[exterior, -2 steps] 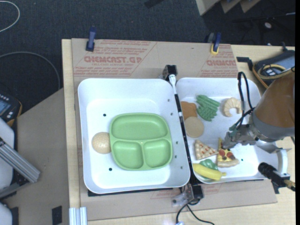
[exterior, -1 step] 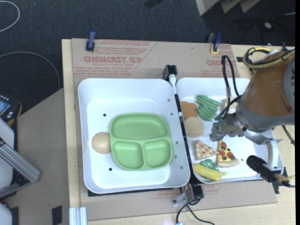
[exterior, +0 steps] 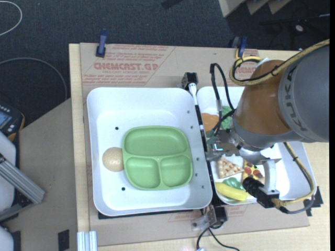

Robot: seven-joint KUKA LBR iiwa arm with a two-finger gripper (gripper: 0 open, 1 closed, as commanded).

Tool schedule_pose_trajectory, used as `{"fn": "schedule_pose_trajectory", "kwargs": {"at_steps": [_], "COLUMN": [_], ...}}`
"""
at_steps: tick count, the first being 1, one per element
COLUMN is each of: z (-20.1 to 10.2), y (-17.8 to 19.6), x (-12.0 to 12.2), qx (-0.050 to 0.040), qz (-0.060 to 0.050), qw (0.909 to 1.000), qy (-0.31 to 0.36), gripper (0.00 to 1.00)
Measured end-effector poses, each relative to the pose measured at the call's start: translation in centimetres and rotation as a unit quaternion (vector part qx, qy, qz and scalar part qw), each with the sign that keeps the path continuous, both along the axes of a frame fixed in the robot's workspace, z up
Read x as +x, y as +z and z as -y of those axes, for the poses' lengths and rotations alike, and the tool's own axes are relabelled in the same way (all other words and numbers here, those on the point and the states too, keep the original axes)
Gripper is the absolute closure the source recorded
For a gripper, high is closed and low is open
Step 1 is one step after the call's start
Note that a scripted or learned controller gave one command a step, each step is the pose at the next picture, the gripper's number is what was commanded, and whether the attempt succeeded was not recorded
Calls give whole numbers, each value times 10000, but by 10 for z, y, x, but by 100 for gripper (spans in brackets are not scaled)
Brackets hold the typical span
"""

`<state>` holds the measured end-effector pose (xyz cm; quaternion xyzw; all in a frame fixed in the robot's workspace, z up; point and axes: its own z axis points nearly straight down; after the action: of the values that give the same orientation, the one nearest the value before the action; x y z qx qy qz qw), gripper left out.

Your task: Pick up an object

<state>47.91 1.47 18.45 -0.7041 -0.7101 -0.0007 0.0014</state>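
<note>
The gripper (exterior: 222,145) sits low in the right-hand shallow white bin (exterior: 298,163), close to its left wall, under the bulky grey arm with its orange band (exterior: 261,101); the arm's body covers it, so I cannot tell how it is set or whether it has hold of anything. Just beside it, toward the near side, lies a tan waffle-patterned toy wedge (exterior: 229,167), and next to that a small red-and-yellow toy piece (exterior: 251,170). A yellow plastic banana (exterior: 231,191) rests by the bin's near wall. On the far side, an orange rounded toy (exterior: 210,122) and what may be a green leafy item (exterior: 227,115) peek out. In the left-hand white bin (exterior: 104,109) rests a green three-compartment plastic tray (exterior: 157,157), with a beige round ball (exterior: 112,159) touching its left edge. Both bins rest on the cardboard-covered bench (exterior: 131,64).
</note>
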Motion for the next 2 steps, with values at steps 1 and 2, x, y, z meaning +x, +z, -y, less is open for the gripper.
{"fn": "schedule_pose_trajectory", "kwargs": {"at_steps": [1, 2], "z": [-54, -72], "y": [140, 200], "x": [2, 1], "qx": [10, -4], "qz": [85, 46], "qw": [10000, 10000], "qy": [6, -23], "gripper": [100, 100]}}
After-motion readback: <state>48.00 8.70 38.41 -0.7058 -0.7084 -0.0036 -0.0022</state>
